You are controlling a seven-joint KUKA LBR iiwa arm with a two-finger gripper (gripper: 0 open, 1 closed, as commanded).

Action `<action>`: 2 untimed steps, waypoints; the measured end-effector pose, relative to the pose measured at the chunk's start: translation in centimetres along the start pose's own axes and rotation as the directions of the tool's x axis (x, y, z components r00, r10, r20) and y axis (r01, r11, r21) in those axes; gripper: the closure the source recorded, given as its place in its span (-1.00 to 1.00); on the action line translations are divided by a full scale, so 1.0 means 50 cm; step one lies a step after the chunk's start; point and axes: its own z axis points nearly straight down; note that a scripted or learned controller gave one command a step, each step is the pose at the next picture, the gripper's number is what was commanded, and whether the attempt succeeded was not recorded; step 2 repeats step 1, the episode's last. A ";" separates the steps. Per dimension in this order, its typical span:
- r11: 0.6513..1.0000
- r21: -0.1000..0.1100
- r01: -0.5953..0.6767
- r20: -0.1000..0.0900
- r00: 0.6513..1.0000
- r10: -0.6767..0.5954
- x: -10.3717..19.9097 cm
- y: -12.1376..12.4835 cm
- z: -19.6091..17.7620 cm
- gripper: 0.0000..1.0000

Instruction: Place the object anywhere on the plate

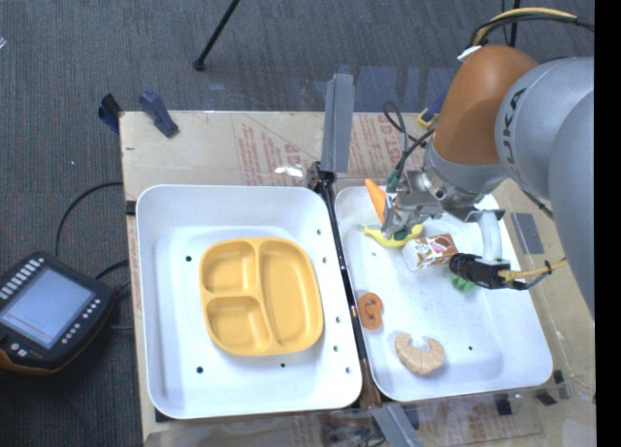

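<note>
two-finger gripper (396,223), opening not discernible, over small yellow plastic banana (392,236): likely light, rigid, slick; grasp mid-curve.

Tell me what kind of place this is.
Probably a robotics lab test cell. A grey industrial arm reaches over two white bins of toy food, a teach pendant lies on the carpet, and a tripod leg stands behind the bench.
</note>
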 end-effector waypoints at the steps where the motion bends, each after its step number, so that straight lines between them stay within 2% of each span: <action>1: 1.000 0.000 0.000 0.000 1.000 0.000 0.000 0.000 0.000 -1.00; 2: 1.000 0.000 0.000 0.000 1.000 0.000 0.000 0.000 0.000 -1.00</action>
